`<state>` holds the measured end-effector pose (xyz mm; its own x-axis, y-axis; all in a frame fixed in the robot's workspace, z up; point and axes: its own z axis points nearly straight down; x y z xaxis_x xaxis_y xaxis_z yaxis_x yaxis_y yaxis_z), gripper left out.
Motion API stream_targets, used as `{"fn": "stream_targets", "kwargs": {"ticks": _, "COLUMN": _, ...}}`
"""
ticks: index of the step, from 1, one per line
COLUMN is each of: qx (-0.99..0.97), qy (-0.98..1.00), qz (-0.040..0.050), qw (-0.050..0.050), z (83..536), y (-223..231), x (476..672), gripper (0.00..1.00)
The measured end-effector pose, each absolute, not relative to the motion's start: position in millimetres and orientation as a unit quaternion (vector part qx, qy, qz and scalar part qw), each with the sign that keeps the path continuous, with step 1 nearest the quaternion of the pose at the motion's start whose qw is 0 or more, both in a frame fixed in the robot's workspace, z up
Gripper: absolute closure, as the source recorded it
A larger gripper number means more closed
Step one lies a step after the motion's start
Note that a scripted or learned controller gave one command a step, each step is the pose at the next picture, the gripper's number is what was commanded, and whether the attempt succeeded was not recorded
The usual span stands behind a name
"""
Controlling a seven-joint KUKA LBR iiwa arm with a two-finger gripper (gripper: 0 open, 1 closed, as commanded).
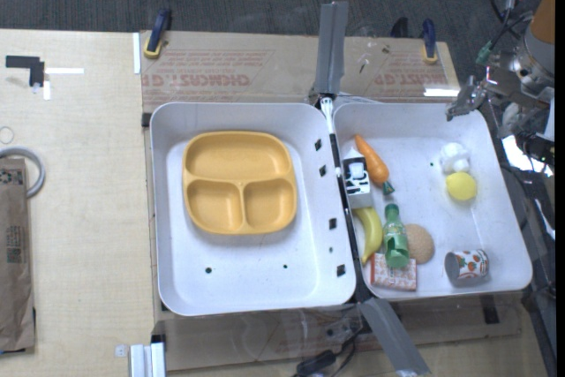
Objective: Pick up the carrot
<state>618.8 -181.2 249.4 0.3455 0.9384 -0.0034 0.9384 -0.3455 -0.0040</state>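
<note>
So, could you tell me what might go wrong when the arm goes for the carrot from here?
1. The carrot lies close to the right bin's left wall, beside a black-and-white box, so the end effector may strike either one.
2. A green bottle and a banana sit just below it; a low grasp might catch them instead.
3. The carrot is thin and slanted, so it may slip.

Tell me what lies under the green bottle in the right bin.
The green bottle lies across a red-and-white packet, between a banana and a tan round thing. The packet's covered part is hidden.
</note>
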Motion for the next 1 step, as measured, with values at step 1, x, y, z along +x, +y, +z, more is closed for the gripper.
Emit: {"fn": "stream_targets", "kwargs": {"ticks": 1, "qx": -0.796, "qy": -0.605, "qz": 0.0024, "qw": 0.002, "z": 171.6, "y": -145.3, "x": 544.0, "gripper": 0.00}}
